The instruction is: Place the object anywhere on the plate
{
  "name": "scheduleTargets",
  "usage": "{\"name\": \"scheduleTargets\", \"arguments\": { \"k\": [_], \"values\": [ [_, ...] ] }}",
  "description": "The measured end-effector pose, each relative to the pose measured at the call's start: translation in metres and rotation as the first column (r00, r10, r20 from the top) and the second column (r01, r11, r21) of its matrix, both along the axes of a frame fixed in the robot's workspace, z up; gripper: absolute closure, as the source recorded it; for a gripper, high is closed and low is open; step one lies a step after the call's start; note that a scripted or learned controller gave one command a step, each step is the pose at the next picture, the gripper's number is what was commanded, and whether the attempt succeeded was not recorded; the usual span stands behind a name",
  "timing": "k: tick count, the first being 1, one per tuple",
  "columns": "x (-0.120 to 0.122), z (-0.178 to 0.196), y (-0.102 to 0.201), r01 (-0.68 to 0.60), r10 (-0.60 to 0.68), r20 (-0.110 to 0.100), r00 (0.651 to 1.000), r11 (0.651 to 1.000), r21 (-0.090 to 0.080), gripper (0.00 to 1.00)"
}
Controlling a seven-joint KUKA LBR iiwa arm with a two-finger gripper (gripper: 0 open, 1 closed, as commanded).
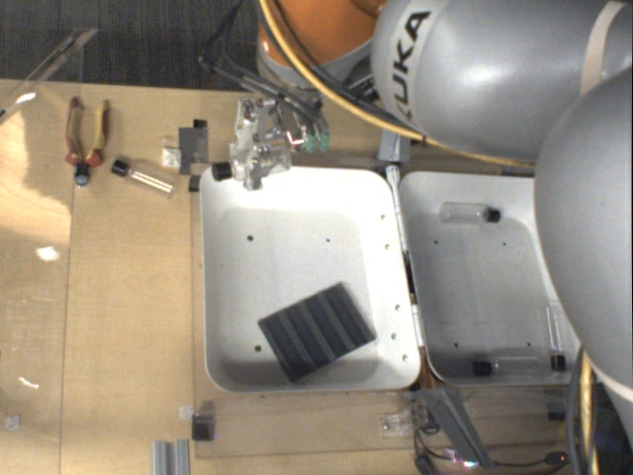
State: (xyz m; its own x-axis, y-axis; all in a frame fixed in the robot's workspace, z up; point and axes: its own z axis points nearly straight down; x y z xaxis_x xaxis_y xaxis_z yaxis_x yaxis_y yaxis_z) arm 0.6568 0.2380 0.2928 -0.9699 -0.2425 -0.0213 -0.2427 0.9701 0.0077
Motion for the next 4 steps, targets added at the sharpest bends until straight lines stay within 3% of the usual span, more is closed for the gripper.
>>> {"name": "scheduleTargets", "arguments": {
  "k": [1,2,4],
  "values": [
    [0.012,-0.053,-0.003,0.074,-0.074,-0.013,0.997,0.997,-0.008,1.00],
    [0.012,-0.015,-0.002,-0.322,0.322,-0.008,0.947,0.947,-0.009,1.00],
    [0.014,0.011,0.002,-0.319,0.319,0.012,0.948,0.948,-0.001,1.00]
  ]
}}
